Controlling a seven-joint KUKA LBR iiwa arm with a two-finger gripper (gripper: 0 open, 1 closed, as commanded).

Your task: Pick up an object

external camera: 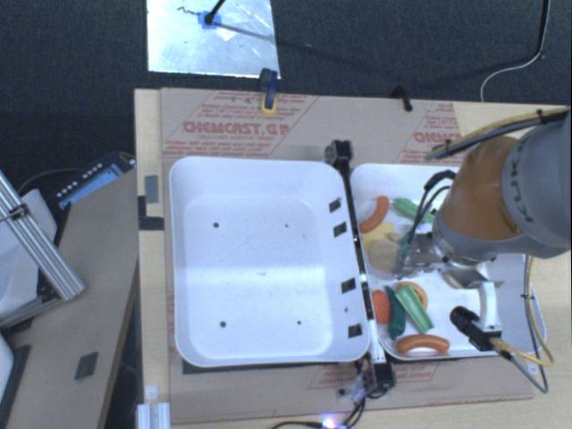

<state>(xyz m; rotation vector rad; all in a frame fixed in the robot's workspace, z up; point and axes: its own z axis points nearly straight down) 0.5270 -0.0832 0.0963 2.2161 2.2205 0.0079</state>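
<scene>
1. Writing first: the brown board (241, 114) under the bins has red "CHEMCAST GP" printed on it, clear at the top left, and there's a second copy at the top right (438, 137) that's partly cut off by the arm.
2. The arm (500, 195) comes in from the right and sits over the right bin (371, 175).
3. The gripper (413, 256) is down in the middle of that bin, right over the toy pile. Can't tell how it's set or whether it's got anything, the wrist hides it.
4. The objects are all in the right bin: an orange sausage shape (374, 213) and a green piece (407, 207) toward the back, something pale yellow (380, 232) beside them, and a green stick (413, 307), an orange piece (382, 306) and an orange ring (422, 344) at the front.
5. The left bin (259, 257) sits right alongside, touching the right one.
</scene>
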